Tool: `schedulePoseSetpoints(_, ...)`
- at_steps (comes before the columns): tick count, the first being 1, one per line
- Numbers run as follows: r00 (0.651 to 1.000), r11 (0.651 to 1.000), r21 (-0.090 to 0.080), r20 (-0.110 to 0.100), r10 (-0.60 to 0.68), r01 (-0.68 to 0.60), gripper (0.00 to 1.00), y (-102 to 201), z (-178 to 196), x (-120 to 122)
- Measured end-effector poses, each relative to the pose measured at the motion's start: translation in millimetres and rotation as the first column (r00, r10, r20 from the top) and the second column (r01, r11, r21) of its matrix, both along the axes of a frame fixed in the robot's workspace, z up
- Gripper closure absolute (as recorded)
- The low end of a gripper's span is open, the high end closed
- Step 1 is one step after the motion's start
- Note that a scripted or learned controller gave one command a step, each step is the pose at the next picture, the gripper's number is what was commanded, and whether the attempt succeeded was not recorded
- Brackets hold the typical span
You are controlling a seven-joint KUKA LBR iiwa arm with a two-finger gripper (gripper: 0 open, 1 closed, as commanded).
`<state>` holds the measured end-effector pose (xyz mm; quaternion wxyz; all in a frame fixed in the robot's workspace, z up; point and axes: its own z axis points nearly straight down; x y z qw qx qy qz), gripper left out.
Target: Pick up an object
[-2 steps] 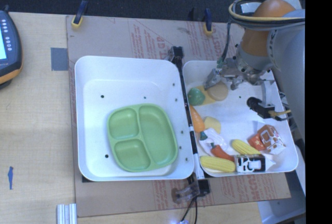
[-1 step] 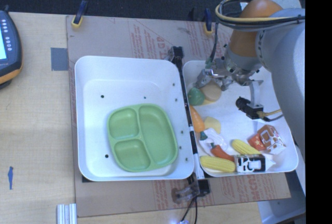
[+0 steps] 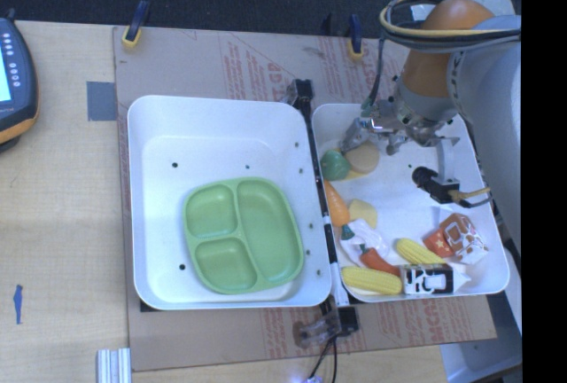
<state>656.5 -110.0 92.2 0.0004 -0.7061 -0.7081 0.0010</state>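
Observation:
My gripper (image 3: 374, 140) hangs over the back left part of the right bin (image 3: 483, 195), open, with nothing between its fingers. Just below it lies a beige round piece (image 3: 364, 160), and a green ball (image 3: 334, 165) touches that piece on the left. An orange carrot (image 3: 336, 200) lies along the bin's left wall, with a pale yellow piece (image 3: 362, 213) beside it. At the front sit a red chili (image 3: 379, 261), two corn cobs (image 3: 370, 281) (image 3: 416, 250), a black and white box (image 3: 428, 281) and a red and white packet (image 3: 456, 238).
The left bin (image 3: 151, 195) holds a green divided plate (image 3: 244, 235). A handheld controller (image 3: 13, 80) rests at the bench's left edge. Clamps (image 3: 135, 25) (image 3: 354, 35) stand along the back of the cardboard sheet.

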Motion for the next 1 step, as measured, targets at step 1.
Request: schedulePoseSetpoints(1,1.0,1.0,0.001,-0.003,0.003,-0.003,0.0,15.9,-0.3,-0.4)
